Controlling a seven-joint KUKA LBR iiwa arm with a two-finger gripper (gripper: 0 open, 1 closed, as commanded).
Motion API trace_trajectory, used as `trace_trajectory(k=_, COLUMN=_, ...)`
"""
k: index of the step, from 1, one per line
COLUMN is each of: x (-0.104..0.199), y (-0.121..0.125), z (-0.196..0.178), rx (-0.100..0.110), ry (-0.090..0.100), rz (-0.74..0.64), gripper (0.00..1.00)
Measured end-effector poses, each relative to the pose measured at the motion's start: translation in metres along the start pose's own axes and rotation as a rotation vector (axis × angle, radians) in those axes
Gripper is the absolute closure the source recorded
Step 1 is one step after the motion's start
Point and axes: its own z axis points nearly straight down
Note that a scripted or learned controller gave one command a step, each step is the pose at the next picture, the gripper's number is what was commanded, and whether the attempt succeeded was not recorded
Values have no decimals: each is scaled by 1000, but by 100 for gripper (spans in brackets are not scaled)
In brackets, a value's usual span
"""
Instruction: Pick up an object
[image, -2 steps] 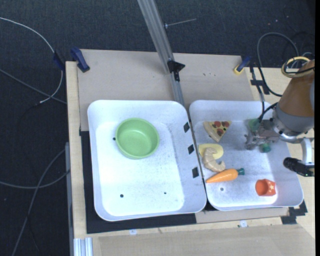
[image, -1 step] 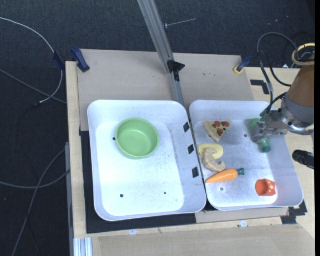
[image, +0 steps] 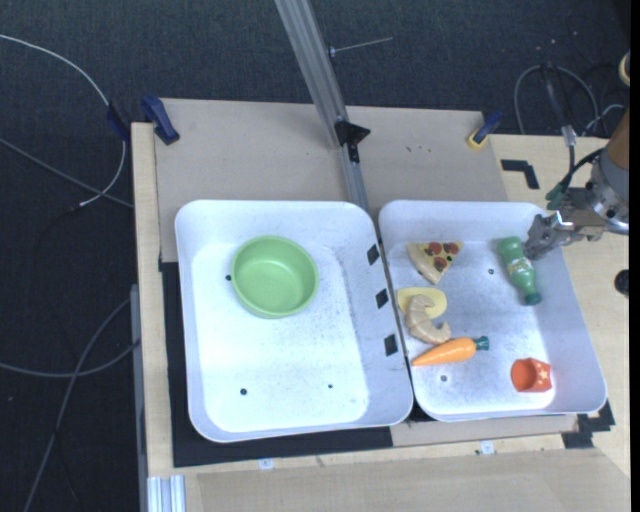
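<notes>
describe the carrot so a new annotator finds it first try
Start at the right bin, the one of the two white bins holding several small items. Along its near side, just right of the divider between the bins, the carrot lies on its side below the pale curved piece. It is the long tapered orange thing with a green stub; the orange cup to its right is short and squat.

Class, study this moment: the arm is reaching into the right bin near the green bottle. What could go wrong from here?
1. The gripper sits at the upper end of the green plastic bottle, near the right white bin's far corner; a grasp so off-centre may slip.
2. The bottle lies on its side, so it could roll when touched.
3. The bin wall is close, so the fingers might strike it.
</notes>
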Motion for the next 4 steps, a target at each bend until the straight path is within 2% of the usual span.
trace_trajectory(k=1, x=0, y=2, z=-50, rx=1, ry=0, rz=-1, gripper=100)
trace_trajectory(k=2, x=58, y=-2, z=-41, rx=18, ry=7, rz=-4, gripper=100)
trace_trajectory(k=4, x=178, y=8, z=-14, rx=24, ry=7, rz=-6, gripper=100)
